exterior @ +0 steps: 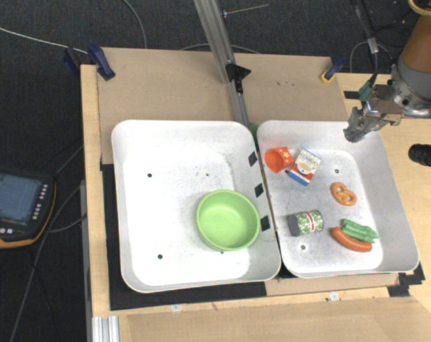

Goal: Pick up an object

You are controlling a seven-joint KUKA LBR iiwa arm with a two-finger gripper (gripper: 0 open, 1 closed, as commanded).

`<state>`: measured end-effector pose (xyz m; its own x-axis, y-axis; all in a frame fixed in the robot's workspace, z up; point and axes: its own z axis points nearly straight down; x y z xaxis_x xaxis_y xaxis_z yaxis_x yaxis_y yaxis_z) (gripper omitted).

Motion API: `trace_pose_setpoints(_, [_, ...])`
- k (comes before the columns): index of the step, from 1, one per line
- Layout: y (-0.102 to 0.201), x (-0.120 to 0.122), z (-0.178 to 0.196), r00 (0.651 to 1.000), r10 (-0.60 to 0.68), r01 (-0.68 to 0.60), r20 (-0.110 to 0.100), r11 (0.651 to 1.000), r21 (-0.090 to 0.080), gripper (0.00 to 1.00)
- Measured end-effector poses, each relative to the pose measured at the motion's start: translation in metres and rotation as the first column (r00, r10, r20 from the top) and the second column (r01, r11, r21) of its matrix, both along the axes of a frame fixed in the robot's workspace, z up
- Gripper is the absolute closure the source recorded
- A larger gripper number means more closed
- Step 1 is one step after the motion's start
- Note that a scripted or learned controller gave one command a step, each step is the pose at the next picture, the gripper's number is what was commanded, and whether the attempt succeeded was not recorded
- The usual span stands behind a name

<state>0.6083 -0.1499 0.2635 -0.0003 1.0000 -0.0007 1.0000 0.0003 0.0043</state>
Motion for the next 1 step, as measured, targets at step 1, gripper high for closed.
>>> trace_pose_setpoints(1, [0.0528,-0.0073,-0.0148,1.000,0.004,-0.004,-0.005,1.000,0.002,1.00])
